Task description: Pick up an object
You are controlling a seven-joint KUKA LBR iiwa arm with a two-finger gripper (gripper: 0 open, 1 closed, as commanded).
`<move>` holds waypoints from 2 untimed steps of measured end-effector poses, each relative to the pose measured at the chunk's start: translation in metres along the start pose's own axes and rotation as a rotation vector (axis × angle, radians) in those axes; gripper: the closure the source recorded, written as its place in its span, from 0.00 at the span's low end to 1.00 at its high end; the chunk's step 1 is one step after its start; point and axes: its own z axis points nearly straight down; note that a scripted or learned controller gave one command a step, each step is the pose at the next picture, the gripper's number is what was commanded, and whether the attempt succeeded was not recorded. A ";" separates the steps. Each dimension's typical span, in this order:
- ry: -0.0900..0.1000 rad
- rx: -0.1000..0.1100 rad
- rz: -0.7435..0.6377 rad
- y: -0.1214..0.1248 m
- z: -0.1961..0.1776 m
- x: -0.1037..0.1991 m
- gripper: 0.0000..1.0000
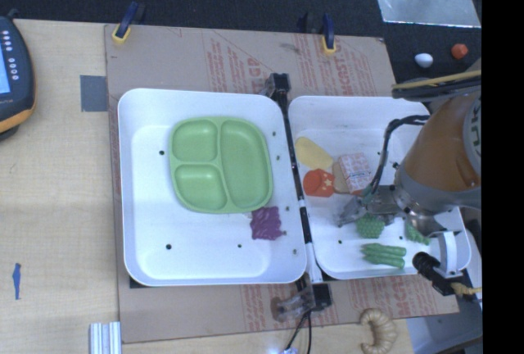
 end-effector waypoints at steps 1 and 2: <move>-0.003 -0.007 0.000 0.002 -0.014 -0.003 1.00; 0.000 -0.019 -0.009 0.031 -0.109 0.084 1.00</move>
